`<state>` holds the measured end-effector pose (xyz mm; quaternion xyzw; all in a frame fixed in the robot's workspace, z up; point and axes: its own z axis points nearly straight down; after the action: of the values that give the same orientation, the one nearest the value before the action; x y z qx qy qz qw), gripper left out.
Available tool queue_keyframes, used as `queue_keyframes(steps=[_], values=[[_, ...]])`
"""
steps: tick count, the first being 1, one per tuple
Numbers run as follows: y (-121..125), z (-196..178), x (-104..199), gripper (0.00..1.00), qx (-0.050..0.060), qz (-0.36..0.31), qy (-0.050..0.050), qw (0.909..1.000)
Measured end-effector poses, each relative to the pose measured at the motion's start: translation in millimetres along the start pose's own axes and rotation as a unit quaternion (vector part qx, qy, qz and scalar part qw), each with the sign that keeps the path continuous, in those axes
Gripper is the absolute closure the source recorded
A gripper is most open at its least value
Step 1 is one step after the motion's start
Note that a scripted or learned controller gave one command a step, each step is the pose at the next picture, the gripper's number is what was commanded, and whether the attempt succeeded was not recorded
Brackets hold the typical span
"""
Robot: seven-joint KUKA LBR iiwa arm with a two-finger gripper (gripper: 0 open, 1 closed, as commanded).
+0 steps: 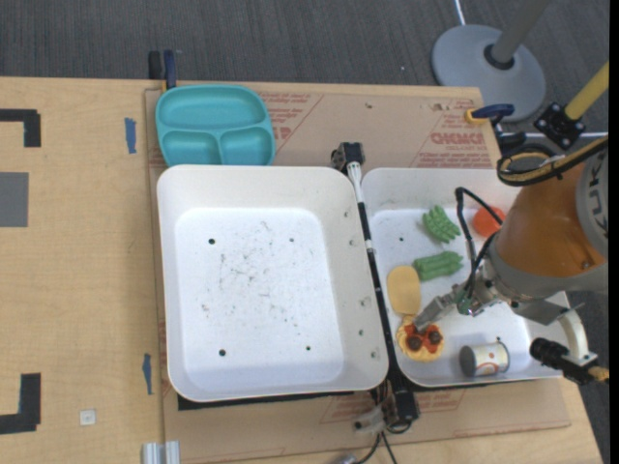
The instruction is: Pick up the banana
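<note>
Across the middle of the frame sits the surface (77, 259), tan and wide, carrying two white bins side by side. Largest is the left bin (261, 278), scuffed inside; the right bin (401, 187) holds the small items. From the right edge the grey-and-orange arm (546, 225) reaches over that right bin, and a teal divided tray (215, 124) lies at upper centre.

Smaller things come next: two green toy pieces (440, 245), an orange piece (486, 220) half hidden by the arm, a grey can (482, 359), and a little pizza slice (421, 339). I cannot tell a banana for certain — the nearest candidate is a yellow rounded piece (404, 289) at the right bin's left side.

Just beside it, to its right, hangs the gripper (448, 304); whether it is spread or pressed together I cannot tell.

My worry is a wrong grab: the pizza slice lies close, so a slightly off descent could nudge either away.

Red print on the cardboard is mirrored and unreadable.
</note>
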<state>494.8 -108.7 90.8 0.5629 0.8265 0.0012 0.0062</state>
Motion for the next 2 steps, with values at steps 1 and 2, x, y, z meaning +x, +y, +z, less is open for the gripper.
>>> queue_keyframes(steps=[1, 2], values=[[0.2, 0.0, 0.0, 0.0, 0.0, 0.0, 0.0, 1.0], [0.2, 0.0, 0.1, 0.0, 0.0, 0.0, 0.0, 1.0]])
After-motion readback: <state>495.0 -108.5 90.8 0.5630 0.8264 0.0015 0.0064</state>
